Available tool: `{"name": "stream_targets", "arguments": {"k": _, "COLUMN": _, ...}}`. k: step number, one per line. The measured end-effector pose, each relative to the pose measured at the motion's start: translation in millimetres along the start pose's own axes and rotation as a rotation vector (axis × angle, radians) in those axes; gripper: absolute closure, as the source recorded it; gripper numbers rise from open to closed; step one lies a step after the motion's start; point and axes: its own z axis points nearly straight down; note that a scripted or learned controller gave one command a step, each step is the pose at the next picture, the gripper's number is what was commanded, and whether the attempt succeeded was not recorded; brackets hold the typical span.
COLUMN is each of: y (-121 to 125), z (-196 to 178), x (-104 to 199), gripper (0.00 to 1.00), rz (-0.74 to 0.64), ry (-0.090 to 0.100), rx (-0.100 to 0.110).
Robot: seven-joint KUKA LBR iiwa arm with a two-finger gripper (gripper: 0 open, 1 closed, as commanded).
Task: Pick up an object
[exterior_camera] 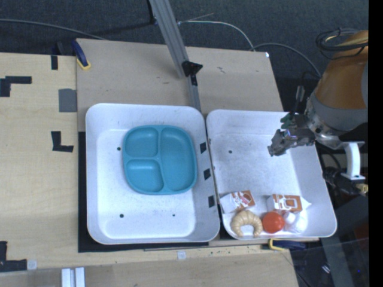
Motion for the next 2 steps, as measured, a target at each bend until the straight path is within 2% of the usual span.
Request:
{"name": "stream_targets", "arguments": {"k": 1, "y": 18, "z": 15, "x": 53, "gripper": 1.0, "rz": 0.0, "ry": -0.001, "rx": 0.002}}
{"name": "stream_targets", "arguments": {"k": 2, "y": 28, "z": 9, "x": 103, "gripper": 1.0, "rz": 0.0, "ry": 0.0, "rx": 0.001}}
